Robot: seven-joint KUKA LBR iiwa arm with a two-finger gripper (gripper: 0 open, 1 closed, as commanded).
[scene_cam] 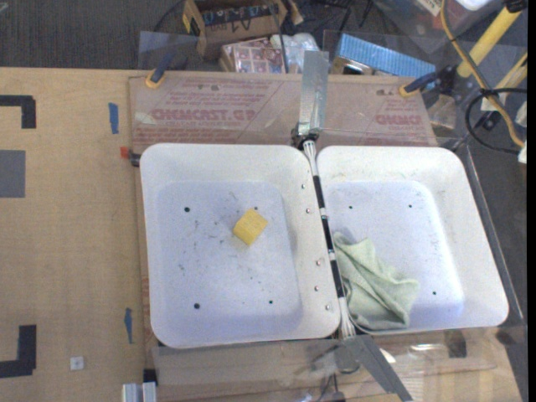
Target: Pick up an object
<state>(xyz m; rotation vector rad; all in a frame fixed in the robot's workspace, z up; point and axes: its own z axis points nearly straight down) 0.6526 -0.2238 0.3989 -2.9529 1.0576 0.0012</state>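
A small yellow block (249, 226) lies near the middle of the left white bin (167, 174). A crumpled pale green cloth (374, 285) rests in the right white bin (452, 191), against its near left corner by the divider between the bins.
The two bins sit side by side on a wooden bench (67, 224), joined along a central seam (322, 224). A clear panel with red lettering (218, 115) stands behind them. Clutter, cables and a yellow stand (494, 32) lie beyond the bench's far edge.
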